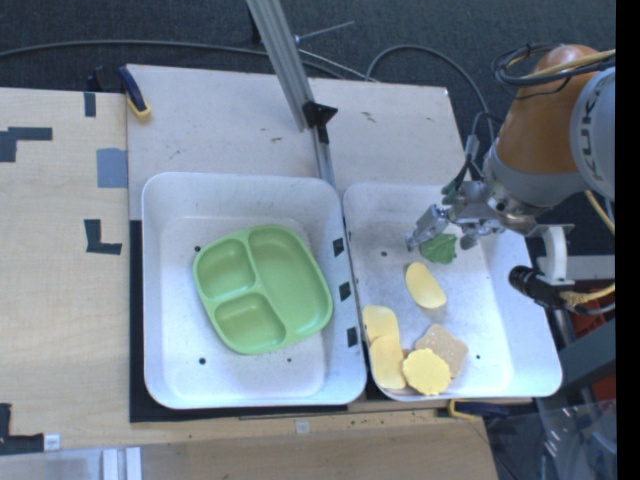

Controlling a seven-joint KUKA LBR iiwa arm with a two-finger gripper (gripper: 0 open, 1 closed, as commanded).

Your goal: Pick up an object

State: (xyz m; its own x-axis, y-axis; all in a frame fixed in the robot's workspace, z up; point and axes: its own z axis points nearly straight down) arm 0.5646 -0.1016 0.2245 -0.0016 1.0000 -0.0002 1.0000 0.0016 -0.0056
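Nearest the camera, at about 5 o'clock in the view, a cluster of pale food pieces sits at the front edge of the right bin [520, 368]: a round yellow disc [427, 372] against a tan slice [445, 348], with two yellow pieces [383, 340] just to their left. Slightly farther back lies a yellow oval piece [425, 286], apart from the cluster. In the left bin [160, 268], toward 8 o'clock, a green divided plate [262, 288] rests flat. Farther back in the right bin, around 3 o'clock, the gripper [438, 236] is low over a green object [439, 248], its fingers pinching that object between them. Beyond the bins, a grey metal bar [285, 53] slants toward 12 o'clock.
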